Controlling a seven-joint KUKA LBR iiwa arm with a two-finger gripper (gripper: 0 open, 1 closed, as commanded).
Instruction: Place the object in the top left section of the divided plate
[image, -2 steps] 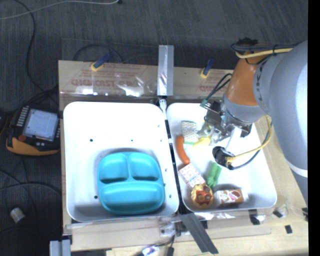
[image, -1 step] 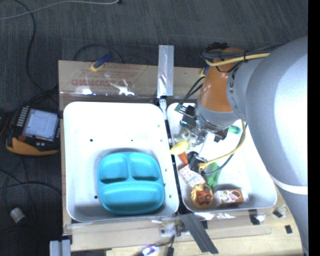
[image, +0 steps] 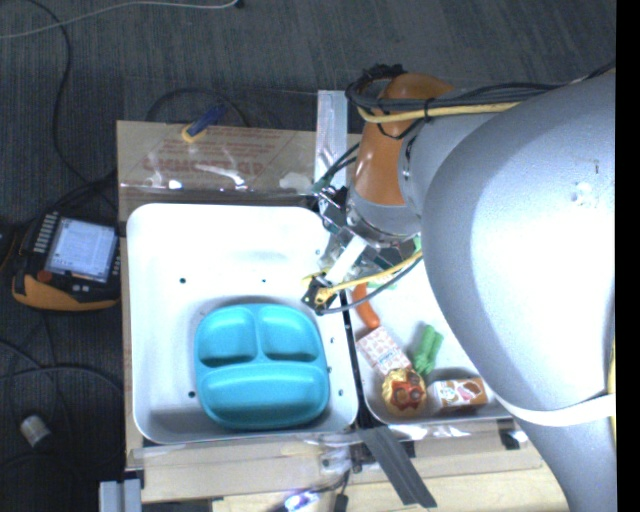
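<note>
Camera view: the blue plastic divided plate (image: 262, 366) is seen bare in the left white bin (image: 160, 250), nothing yet placed.
The gripper (image: 322, 290), its grip impossible to judge, is poised at the bins' divide; the snack items (image: 405, 375) are left in the right bin (image: 372, 407).

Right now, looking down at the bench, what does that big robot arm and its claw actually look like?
The arm is a bulky, rounded, smooth light grey shell. Near the wrist sits an orange band, with black and yellow cables looped around it. Below hangs a small gripper of dark and pale metal parts with thin yellow and green wires running to it.
</note>
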